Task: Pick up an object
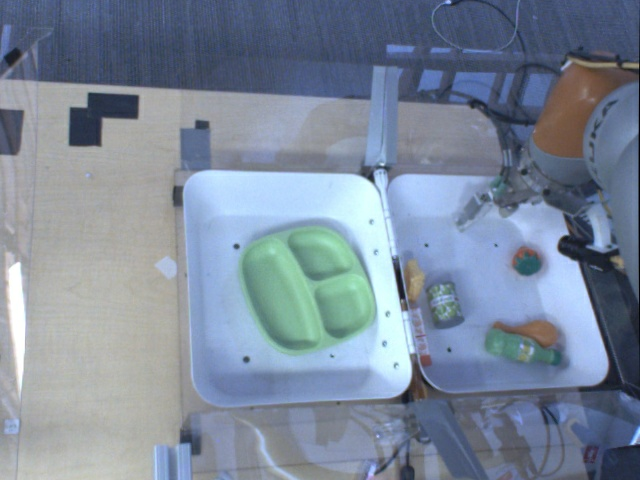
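Pale wood makes up the bench (100, 298) we look down on, with black tape marks (100, 116) near its far left corner and dark grey carpet (250, 13) beyond it. Two shallow white bins sit side by side. In the left bin (215, 368) we see a light green divided plate (307, 288) with three compartments, lying slightly tilted toward the bin's middle.

In the right bin (470, 368) we find a small can (444, 304) with a green label near the left wall; we cannot read any writing on it. Beside the dividing wall lies a thin yellow and red object (413, 303) whose print is too small for us to make out. Near the front lie a green bottle (521, 348) on its side and, touching it, an orange-tan object (530, 330). A small round red and green object (527, 261) sits near the right wall.

We see the gripper (480, 206) over the far part of the right bin, its fingers spread, nothing between them, well apart from every object.
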Tool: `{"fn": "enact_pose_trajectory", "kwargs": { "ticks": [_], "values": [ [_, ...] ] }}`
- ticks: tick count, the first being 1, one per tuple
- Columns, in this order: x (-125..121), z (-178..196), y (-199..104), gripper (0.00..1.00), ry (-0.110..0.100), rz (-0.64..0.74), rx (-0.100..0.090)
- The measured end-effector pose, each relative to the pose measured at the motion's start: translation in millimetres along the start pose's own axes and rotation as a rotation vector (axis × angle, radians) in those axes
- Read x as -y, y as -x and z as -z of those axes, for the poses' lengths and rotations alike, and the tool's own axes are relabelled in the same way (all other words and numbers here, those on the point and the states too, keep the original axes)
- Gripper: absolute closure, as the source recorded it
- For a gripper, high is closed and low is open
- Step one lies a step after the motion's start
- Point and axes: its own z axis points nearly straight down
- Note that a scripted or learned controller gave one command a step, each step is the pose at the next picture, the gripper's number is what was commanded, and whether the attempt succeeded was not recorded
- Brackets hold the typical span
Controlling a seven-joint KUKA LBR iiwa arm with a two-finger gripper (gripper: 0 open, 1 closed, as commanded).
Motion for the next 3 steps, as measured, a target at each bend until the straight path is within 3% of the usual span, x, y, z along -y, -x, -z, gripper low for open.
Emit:
{"fn": "enact_pose_trajectory", "kwargs": {
  "ticks": [1, 2, 3],
  "values": [
    [58.6, 6.1, 5.7, 0.0, 0.0, 0.143, 0.009],
    [109.2, -1.4, -6.8, 0.0, 0.004, 0.119, 0.012],
    [57.3, -2.7, 7.9, 0.0, 0.004, 0.09, 0.012]
  ]
}}
